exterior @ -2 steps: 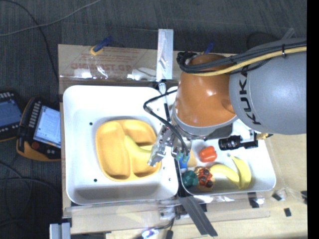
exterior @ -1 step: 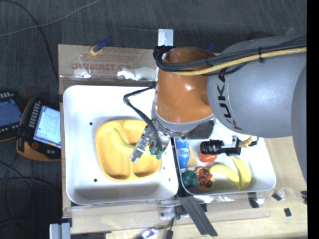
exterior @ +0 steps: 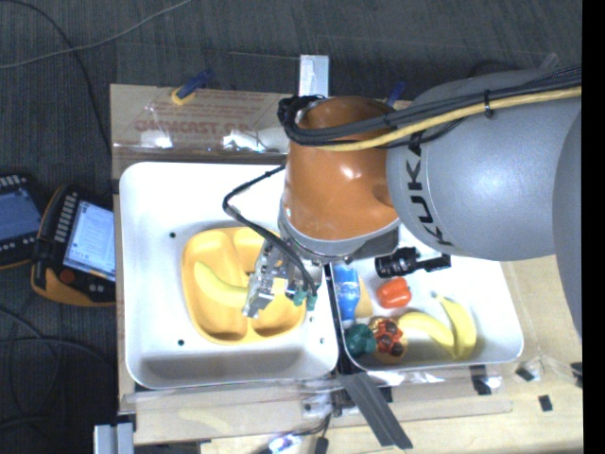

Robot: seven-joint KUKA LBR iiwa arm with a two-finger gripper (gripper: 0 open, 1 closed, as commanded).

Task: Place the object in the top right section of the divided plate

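- The yellow divided plate (exterior: 222, 287) sits in the left white bin (exterior: 151, 253).
- My tool (exterior: 269, 287) hangs over the right side of that plate, close above it.
- I cannot tell if my tool is wide or narrow, and I cannot tell if anything is in it.
- Something small and green (exterior: 301, 298) shows right beside my tool, but I cannot tell what it is.
- The right white bin (exterior: 506, 334) has toys in it: a banana (exterior: 444, 327), an orange-red thing (exterior: 394, 293), a blue bottle (exterior: 346, 291), a dark green thing (exterior: 358, 339) and a red and brown thing (exterior: 387, 337).
- The banana lies near the right side of that bin.
- My big grey arm (exterior: 492, 178) with its orange band (exterior: 336, 183) reaches in over both bins on the surface.
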